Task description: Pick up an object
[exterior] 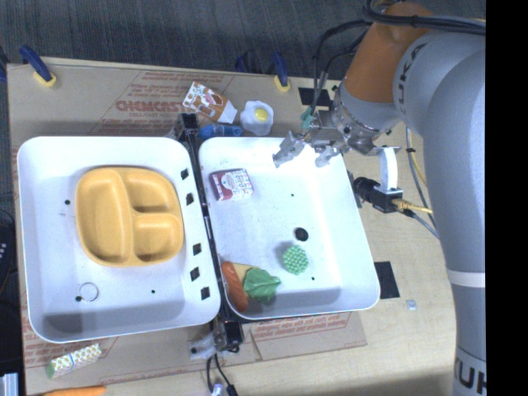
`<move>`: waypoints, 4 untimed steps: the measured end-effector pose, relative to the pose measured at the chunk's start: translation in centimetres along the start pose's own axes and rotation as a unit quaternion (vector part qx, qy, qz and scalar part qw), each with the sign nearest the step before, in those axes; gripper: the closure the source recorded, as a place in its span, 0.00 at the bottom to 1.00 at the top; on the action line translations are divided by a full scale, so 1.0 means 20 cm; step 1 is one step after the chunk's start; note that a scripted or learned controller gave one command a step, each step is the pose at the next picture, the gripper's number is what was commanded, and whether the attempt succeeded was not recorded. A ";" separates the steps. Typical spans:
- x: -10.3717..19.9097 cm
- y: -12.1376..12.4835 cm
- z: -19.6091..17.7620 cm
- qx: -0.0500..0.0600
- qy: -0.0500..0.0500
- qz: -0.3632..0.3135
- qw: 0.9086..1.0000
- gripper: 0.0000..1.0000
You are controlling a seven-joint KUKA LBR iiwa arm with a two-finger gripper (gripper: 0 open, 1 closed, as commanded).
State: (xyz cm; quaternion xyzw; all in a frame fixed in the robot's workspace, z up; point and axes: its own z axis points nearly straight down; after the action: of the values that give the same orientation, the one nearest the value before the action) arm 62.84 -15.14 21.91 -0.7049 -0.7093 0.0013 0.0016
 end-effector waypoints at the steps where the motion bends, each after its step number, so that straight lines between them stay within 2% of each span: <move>1: 0.13 0.04 0.62 -0.004 -0.001 0.031 1.000 0.00; 2: 0.27 -0.14 0.62 -0.005 -0.001 0.029 1.000 0.00; 3: 0.30 -0.40 0.54 0.001 0.001 0.154 0.988 0.00; 4: 0.23 -0.08 0.64 -0.001 0.000 0.062 0.998 0.00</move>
State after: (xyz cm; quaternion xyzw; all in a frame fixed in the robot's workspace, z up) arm 61.12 -10.48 9.17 -0.7472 -0.6646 0.0010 0.0012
